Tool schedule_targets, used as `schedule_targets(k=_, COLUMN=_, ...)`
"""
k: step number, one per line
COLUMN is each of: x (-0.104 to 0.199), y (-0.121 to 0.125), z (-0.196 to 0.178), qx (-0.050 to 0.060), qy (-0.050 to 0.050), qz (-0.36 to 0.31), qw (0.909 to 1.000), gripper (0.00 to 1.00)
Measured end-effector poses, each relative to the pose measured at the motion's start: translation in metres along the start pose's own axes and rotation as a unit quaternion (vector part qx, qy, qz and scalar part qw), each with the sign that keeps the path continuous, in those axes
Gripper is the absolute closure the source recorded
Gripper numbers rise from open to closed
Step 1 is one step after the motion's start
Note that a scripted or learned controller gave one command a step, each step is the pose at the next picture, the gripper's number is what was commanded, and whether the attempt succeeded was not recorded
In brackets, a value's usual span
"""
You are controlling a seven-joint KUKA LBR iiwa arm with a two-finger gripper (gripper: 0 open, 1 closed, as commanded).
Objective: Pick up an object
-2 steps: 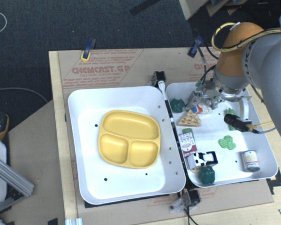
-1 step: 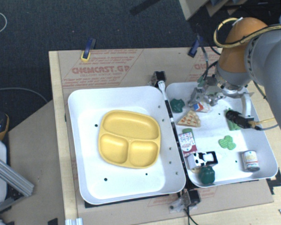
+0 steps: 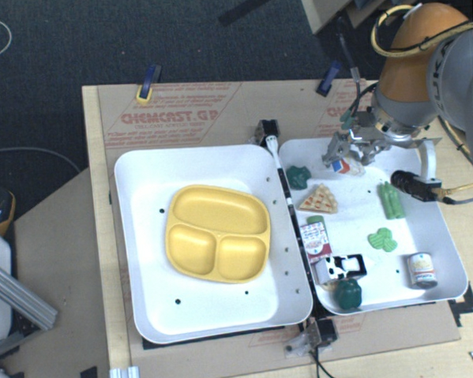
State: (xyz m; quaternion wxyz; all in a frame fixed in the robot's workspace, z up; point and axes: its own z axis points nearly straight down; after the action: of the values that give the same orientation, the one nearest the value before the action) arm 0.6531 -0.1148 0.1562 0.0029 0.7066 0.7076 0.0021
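Note:
My gripper [image 3: 346,159] hangs over the far part of the right bin [image 3: 443,237], below the orange band of the arm. A small red, white and blue item [image 3: 342,166] sits between its fingertips, and the fingers look closed on it. Whether the item is off the bin floor is unclear. Close by lie a dark green piece [image 3: 299,175] and a tan waffle wedge [image 3: 319,199].
The right bin also holds a long green piece [image 3: 391,200], a light green lump [image 3: 382,239], a small can [image 3: 421,269], a red-and-white packet [image 3: 314,237], a black-and-white item [image 3: 345,265] and a dark green ball [image 3: 348,294]. A yellow divided plate [image 3: 217,233] lies in the left bin [image 3: 144,229].

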Motion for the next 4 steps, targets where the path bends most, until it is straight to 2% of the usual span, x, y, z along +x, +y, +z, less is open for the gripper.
schedule_targets(k=1, x=0.007, y=0.008, z=-0.061, qx=-0.001, qy=0.000, qz=0.000, qw=1.0000, gripper=1.00)
schedule_targets(k=2, x=0.007, y=0.009, z=-0.070, qx=0.001, qy=0.000, qz=0.000, qw=1.0000, gripper=1.00)
schedule_targets(k=4, x=0.102, y=-0.004, z=-0.080, qx=0.004, qy=0.002, qz=-0.002, qw=1.0000, gripper=1.00)
